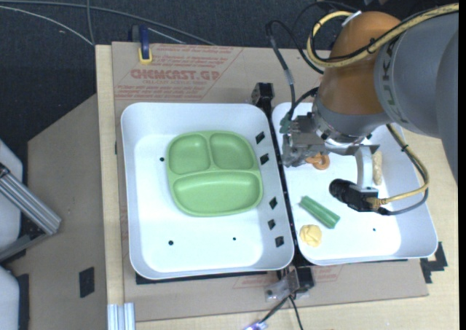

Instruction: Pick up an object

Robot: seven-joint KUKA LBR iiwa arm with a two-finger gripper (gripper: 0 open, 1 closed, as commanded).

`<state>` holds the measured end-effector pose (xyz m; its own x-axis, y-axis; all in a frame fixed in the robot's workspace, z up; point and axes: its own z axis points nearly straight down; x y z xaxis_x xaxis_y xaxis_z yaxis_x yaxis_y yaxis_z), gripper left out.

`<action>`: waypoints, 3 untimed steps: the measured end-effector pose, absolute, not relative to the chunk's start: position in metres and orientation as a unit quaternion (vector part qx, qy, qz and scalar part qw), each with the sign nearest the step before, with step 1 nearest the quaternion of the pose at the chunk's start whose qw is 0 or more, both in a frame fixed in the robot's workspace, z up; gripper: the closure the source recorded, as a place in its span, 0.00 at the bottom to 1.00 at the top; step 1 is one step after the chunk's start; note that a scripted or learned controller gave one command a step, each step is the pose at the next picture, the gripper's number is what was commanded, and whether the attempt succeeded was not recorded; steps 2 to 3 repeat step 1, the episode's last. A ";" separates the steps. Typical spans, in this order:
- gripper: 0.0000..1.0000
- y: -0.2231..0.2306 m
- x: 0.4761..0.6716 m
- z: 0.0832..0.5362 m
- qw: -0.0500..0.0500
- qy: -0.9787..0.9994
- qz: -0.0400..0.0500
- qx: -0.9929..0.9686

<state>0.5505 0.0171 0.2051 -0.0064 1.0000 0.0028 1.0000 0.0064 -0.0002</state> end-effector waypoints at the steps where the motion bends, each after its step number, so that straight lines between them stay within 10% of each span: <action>1: 1.00 0.070 0.541 0.201 0.003 -0.709 0.000 -0.705; 3: 1.00 0.070 0.541 0.201 0.003 -0.709 0.000 -0.705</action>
